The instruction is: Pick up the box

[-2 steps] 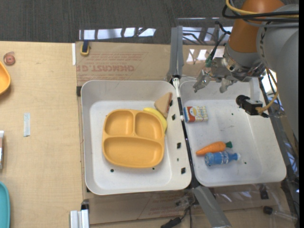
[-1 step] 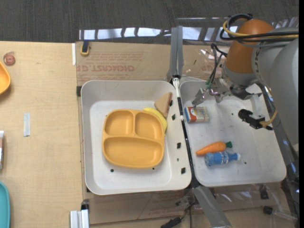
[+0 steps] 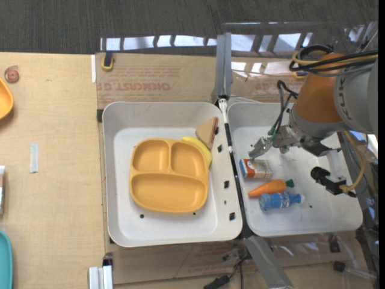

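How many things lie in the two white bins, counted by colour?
Orange: 2, the divided plate and the carrot
Yellow: 1, the object at the plate's corner
Brown: 1, the wedge
White and orange: 1, the box
Blue: 1, the bottle
Total: 6

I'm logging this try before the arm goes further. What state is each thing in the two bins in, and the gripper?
box: lying on its side in the right bin, not gripped
carrot: lying flat just below the box
bottle: lying on its side, below the carrot
divided plate: right way up in the left bin, nothing in its sections
gripper: above the box's upper left, holding nothing
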You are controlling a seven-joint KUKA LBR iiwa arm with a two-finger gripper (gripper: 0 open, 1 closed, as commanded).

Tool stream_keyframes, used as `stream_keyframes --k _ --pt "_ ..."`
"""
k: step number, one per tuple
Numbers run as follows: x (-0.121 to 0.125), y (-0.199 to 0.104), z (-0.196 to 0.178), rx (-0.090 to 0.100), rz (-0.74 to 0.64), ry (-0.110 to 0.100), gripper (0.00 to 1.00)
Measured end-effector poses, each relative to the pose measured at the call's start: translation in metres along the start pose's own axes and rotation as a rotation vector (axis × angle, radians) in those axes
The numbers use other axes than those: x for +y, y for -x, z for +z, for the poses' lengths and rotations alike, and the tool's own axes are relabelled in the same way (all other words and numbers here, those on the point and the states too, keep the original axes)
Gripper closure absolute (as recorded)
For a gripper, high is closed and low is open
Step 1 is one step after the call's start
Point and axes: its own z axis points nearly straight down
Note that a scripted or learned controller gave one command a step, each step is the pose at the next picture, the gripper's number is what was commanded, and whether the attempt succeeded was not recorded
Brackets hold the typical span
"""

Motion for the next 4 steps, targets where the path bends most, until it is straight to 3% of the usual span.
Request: stream_keyframes --k 2,3,4 --pt "-0.085 -0.012 -0.001 0.001 -0.225 0.001 0.00" --pt "-0.101 -0.017 -0.001 -0.001 -0.270 0.003 0.00" --pt "-0.105 -0.020 0.000 -0.001 -0.165 0.001 0.00"
